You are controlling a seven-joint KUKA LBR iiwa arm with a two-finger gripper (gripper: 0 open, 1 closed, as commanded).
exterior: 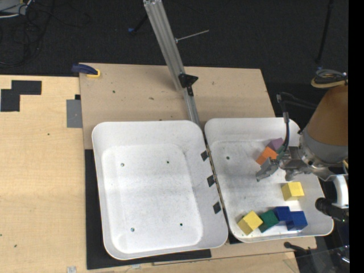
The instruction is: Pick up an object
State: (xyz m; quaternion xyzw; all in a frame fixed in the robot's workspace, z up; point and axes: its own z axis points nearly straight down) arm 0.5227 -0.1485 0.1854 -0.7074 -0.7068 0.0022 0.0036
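My gripper [268, 167] is low in the right bin [239, 135], near its middle, reaching in from the right. An orange block [266, 154] lies just above and left of the gripper tip, close to it or touching it. A purple block [276, 145] sits right behind the orange one. A yellow cube [293, 190] rests just below the gripper. At the bin's front edge lie a yellow block [249, 222], a green block [268, 219] and a blue block [291, 217], side by side.
The left bin [108, 135] stands beside the right one, with black clips [209, 180] along the shared rim. A slanted aluminium bar [169, 47] rises behind the bins. The arm's grey body [330, 124] overhangs the right bin's right edge.
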